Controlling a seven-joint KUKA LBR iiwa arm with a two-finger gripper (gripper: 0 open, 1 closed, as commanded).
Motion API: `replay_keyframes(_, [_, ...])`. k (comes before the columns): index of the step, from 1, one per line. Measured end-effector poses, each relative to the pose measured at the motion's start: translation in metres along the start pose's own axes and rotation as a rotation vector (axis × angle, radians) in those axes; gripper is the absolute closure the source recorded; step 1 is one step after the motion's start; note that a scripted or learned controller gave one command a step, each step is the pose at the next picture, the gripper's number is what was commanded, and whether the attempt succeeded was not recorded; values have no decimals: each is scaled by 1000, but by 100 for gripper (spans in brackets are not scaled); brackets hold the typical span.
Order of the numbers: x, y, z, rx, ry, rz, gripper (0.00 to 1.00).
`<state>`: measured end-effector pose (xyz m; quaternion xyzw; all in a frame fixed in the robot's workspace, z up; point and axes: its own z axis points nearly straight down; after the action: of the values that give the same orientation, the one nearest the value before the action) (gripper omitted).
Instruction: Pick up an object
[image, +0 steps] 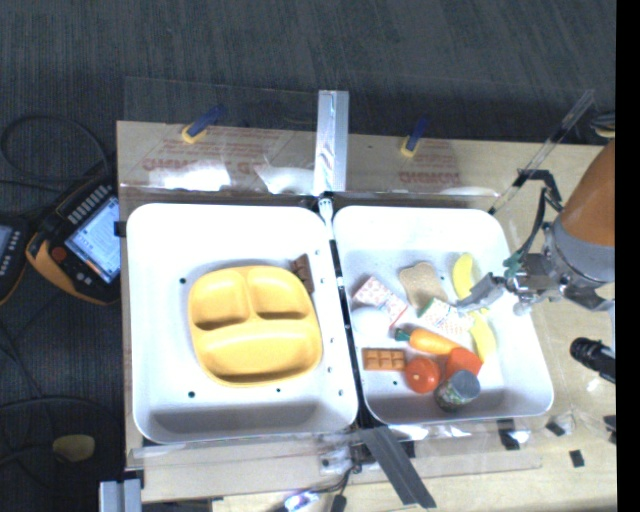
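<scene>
The right bin (430, 222) holds several toy foods. Among them are a yellow banana (463, 272), a bread slice (420, 282), a red-and-white carton (372, 292), a carrot (435, 341) and a tomato (422, 375). There is also a brown waffle bar (384, 358), a grey can (458, 390) and a second yellow piece (485, 338). My gripper (487, 289) reaches in over the bin's right wall, low and just right of the banana. I see nothing held in it.
The left bin (160, 400) carries a yellow divided tray (255, 322), with a small brown piece (300, 268) by its far right corner. A raised ridge (340, 300) separates the two bins. A handheld pendant (85, 240) and cables lie on the floor at left.
</scene>
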<state>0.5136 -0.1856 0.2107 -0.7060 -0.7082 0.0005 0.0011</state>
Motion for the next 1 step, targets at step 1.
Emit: replay_keyframes(1, [-28,11,113,-7,6,-63,0])
